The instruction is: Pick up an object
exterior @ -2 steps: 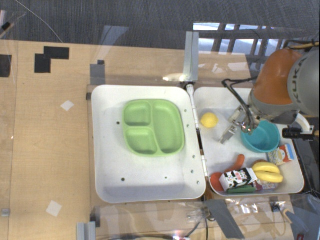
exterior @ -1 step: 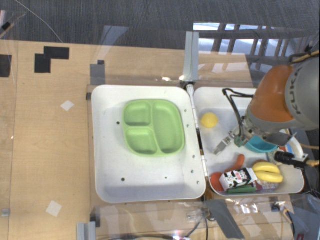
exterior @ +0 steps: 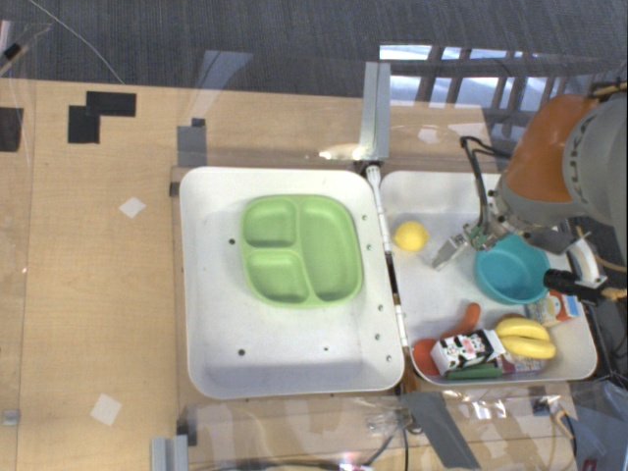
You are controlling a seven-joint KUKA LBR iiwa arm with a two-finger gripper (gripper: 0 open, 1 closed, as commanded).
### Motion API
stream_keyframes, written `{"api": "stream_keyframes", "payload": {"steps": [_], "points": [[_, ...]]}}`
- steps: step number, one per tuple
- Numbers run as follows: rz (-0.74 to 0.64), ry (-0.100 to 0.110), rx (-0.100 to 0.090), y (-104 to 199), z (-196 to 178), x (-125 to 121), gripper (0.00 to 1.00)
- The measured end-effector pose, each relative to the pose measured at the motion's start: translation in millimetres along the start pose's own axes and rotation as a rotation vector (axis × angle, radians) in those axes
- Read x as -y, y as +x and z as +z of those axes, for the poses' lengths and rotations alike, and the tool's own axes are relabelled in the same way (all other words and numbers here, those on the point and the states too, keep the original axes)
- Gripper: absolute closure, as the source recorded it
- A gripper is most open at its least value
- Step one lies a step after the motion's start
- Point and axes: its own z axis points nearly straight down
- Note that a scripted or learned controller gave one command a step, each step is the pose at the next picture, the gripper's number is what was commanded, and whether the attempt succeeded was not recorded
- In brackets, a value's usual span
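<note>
step: closing in on a pick | end effector (exterior: 453, 250) spread open, gripping nothing, just left of teal bowl (exterior: 510, 271) | lemon (exterior: 410, 235) further left, apart | advice: centre over lemon, descend straight, close gently—likely to roll

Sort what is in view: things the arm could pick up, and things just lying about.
Belongs to the job:
gripper
lemon
teal bowl
bananas
milk carton
right bin

Lying about:
green divided plate
left bin
black tape marks
</note>
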Motion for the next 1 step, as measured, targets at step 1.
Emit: {"api": "stream_keyframes", "payload": {"steps": [1], "points": [[0.007, -0.002, -0.001, 45.7, -1.9, 24.6, 0.00]]}}
